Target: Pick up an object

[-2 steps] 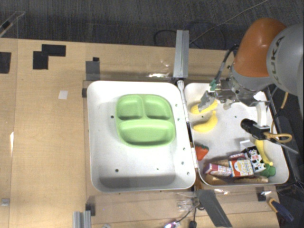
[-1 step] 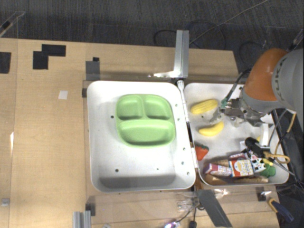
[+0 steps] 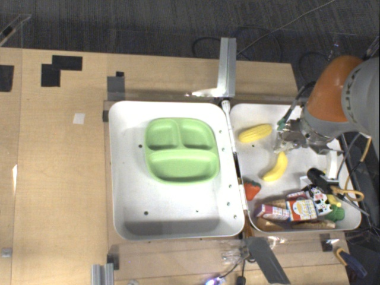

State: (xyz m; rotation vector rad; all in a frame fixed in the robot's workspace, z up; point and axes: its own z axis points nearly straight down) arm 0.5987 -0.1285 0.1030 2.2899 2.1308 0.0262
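Camera view: gripper (image 3: 285,136) hangs above the banana (image 3: 276,168) at its 12 o'clock (grasp state: cannot tell), right bin (image 3: 261,113).

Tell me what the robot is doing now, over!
Gripper low in right white bin, just above yellow banana. Yellow corn cob close beside it. Nothing seen held. Green divided plate alone in left white bin.

Light fell bright and even from overhead, and my left bin (image 3: 124,177) glowed nearly washed out along its white floor. A soft grey shadow pooled at its near wall. The green tray (image 3: 180,149) stayed crisp; my arm (image 3: 350,97) at the right looked soft and slightly blurred. Dark carpet (image 3: 148,10) showed grain.
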